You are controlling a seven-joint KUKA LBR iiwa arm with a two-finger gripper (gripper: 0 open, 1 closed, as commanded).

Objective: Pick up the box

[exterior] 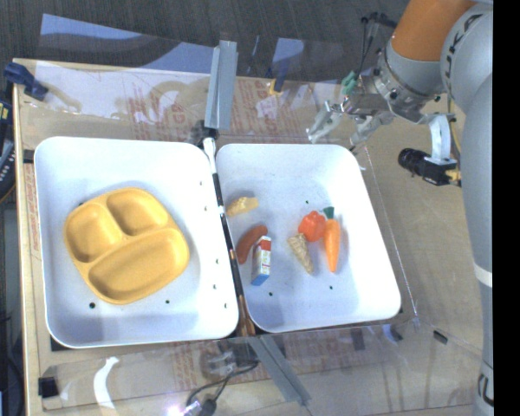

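Note:
The box [262, 261] is a small white carton with blue and red print, lying in the right bin [364, 293] left of its middle. A reddish sausage [250, 243] lies right against its upper left side. My gripper [339, 132] hangs over the bin's far rim, well up and to the right of the box. It is open, with nothing between the two fingers [320, 127].
Right of the box lie a waffle cone [301, 254], a carrot [332, 246] and an orange-red vegetable [311, 224]. A pale bread piece [241, 204] sits near the bins' shared wall. A yellow divided plate [127, 245] lies in the left bin [61, 163].

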